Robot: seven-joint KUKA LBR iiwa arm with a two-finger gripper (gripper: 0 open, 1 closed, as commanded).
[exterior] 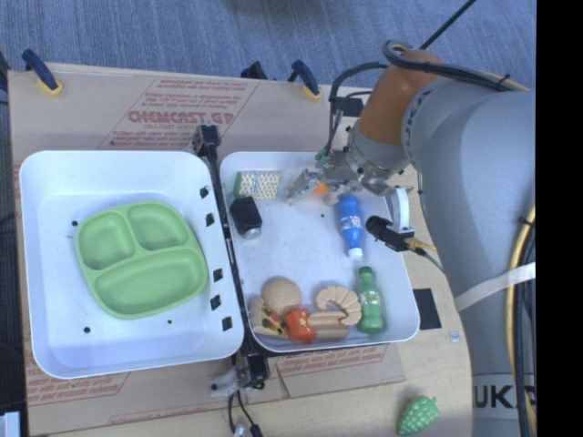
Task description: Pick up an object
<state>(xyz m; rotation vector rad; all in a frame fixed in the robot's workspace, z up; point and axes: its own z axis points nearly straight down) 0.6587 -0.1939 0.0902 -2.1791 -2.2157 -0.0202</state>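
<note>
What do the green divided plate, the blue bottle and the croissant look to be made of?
Green divided plate: probably matte plastic, with an even colour and soft moulded edges. Blue bottle: likely glossy plastic, with a bright highlight. Croissant: a toy, plastic or perhaps foam; too small to tell.

Red print on the cardboard sheet (173, 107) covering my surface reads "CHEMCAST GP"; the smaller red lines around it are too fine to read. White letters "UK" show on my base (496, 397), cut off.
</note>
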